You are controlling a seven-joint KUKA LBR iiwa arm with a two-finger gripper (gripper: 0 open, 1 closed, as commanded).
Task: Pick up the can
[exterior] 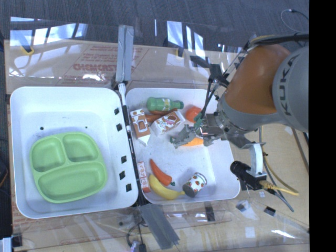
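Observation:
The can [195, 183] is small and white with red markings. It lies tilted on its side near the front edge of the right bin [223, 190], with its dark end facing front left. It touches the tip of a banana [159, 188]. My gripper [183, 138] hangs over the middle of the right bin, well behind the can and apart from it. It sits just above an orange item [196, 142]. Nothing from the bin is visibly lifted.
The right bin also holds a green bottle [164, 104], two small cartons [139, 123] [168, 124], an orange fruit [192, 112] and a red pepper [160, 172]. A green divided plate [68, 166] lies in the left bin [31, 104]. The arm's bulk covers the bin's right side.

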